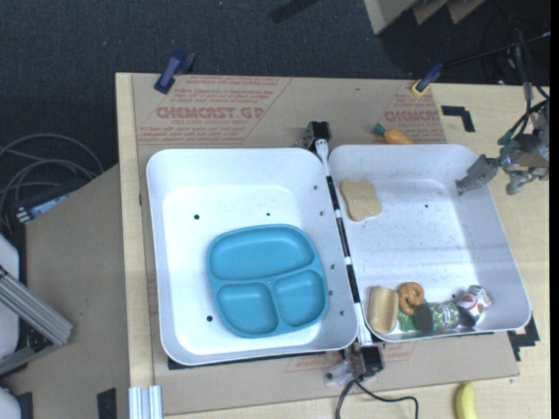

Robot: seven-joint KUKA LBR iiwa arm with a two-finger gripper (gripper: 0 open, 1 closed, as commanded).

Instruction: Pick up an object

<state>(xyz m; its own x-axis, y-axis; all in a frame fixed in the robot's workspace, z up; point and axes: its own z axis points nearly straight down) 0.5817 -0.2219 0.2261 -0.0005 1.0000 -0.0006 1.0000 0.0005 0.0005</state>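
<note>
My gripper (495,176) hangs over the far right rim of the right bin (437,234). It is open, its two grey fingers spread apart with nothing between them. A tan slice of toast (360,199) lies at that bin's far left. Along its near edge sit a tan bread roll (382,309), a small brown doughnut (410,297), a green and dark packet (434,318) and a red-and-white toy (474,301). All of these lie well away from the gripper.
The left bin (175,234) holds a blue three-compartment plate (266,278). On the bench outside the bins are an orange carrot toy (396,134) at the back and a yellow banana (465,401) at the front right. Clamps (174,71) hold the board's far edge.
</note>
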